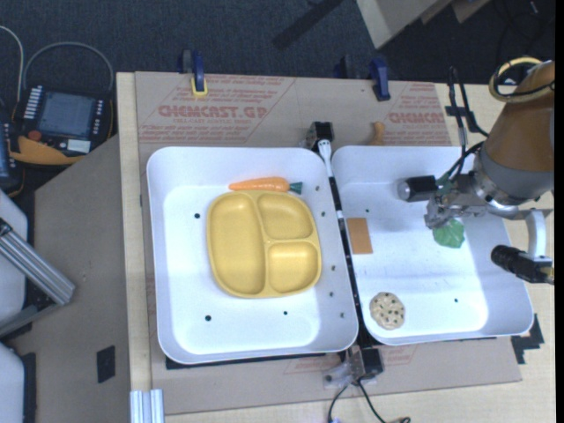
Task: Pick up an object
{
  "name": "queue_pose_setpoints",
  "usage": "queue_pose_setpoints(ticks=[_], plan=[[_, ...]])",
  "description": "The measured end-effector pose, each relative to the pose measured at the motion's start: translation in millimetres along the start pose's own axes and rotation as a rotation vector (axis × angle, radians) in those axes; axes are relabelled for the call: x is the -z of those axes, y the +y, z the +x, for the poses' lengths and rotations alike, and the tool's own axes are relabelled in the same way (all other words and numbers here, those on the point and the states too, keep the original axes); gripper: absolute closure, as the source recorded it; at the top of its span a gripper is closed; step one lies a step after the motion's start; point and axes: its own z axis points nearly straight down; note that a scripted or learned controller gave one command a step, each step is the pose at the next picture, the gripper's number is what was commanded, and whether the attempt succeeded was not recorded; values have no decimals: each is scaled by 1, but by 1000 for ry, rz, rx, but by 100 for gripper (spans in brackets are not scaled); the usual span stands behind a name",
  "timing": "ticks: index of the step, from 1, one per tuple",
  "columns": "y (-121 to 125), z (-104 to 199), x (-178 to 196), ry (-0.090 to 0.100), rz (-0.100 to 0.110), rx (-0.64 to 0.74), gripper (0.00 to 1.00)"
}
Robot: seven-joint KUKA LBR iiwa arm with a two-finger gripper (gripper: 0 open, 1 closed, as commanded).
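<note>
My gripper (443, 211) hangs in the right bin (493, 320), near its middle right. A small green object (451, 235) lies right under it, partly covered by the gripper's tip. Whether the two touch is unclear. A flat orange-brown rectangle (359, 235) lies at the bin's left side. A round speckled cookie (387, 309) rests near its front left corner.
The left bin (176, 307) holds a yellow divided plate (263, 241), with an orange carrot (260, 184) just behind it. The arm (520, 144) comes in over the right bin's far right edge. Clamps (198, 73) grip the board's back edge.
</note>
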Motion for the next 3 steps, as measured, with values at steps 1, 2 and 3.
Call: queue_pose_setpoints(ticks=[1,2,3], plan=[[2,0,54,-1,-2,1,100],[9,59,47,5,7,7,100],[22,116,55,3,3,6,100]])
